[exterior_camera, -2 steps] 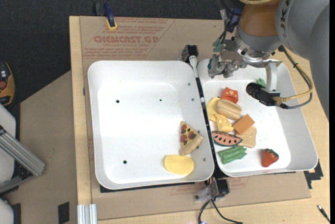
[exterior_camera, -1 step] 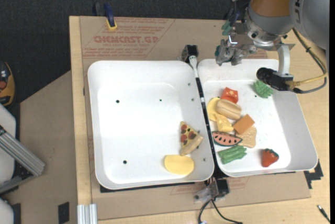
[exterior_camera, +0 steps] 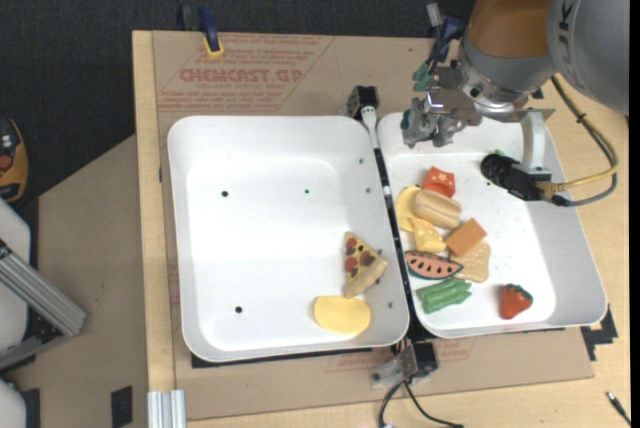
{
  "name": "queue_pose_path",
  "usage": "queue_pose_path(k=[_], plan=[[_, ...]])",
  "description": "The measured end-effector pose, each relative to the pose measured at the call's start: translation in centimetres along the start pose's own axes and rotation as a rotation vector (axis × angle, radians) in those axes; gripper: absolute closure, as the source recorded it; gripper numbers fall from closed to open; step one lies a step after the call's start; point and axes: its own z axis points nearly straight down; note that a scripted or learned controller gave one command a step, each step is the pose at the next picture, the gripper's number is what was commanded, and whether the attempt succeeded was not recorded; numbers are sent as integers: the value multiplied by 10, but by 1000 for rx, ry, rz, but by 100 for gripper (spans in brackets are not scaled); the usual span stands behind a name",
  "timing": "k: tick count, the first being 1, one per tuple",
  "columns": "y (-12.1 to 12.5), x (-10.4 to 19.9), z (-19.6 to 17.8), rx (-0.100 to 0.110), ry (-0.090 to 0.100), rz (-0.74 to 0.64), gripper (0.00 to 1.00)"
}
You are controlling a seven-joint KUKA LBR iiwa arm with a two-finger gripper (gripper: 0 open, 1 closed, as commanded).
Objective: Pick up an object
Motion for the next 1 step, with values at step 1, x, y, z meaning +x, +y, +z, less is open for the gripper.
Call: queue_pose_path(k=[1], plan=[[-29, -12, -2, 0, -1, 4, 100]])
